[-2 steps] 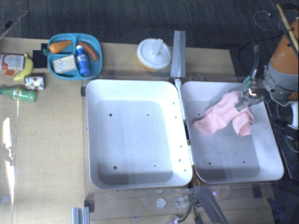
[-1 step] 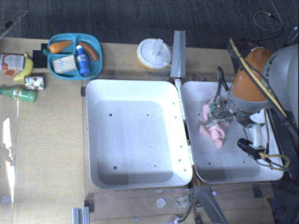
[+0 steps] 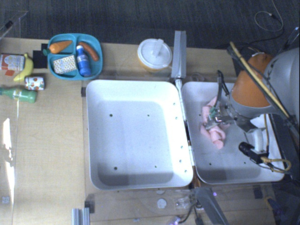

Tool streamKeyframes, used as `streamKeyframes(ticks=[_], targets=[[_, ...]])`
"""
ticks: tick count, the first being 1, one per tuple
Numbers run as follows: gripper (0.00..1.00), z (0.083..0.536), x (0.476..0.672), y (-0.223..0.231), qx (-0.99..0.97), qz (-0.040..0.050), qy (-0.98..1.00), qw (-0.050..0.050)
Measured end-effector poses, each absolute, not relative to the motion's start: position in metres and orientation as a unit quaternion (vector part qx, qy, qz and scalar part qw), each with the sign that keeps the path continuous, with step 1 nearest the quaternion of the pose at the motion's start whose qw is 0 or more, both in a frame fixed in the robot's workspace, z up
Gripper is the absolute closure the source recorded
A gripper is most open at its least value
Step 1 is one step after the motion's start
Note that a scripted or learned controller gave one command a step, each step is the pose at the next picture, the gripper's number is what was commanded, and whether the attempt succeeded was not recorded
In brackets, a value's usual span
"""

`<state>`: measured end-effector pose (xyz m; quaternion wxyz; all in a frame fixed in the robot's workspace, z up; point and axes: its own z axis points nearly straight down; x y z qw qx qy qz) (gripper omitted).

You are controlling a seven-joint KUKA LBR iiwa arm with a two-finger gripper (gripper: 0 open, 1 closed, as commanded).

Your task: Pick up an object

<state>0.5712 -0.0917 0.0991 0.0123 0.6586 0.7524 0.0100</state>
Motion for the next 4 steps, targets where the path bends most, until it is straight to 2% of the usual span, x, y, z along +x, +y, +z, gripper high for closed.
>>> streamKeyframes(ticks=[2, 3, 4], targets=[[0.00, 0.099, 0.541, -0.092, 0.638, 0.0109, 0.770, 0.019], [0.00, 0.099, 0.559, -0.091, 0.626, 0.0078, 0.779, 0.014], [0.00, 0.099, 0.546, -0.093, 0.585, 0.0098, 0.811, 0.019]])
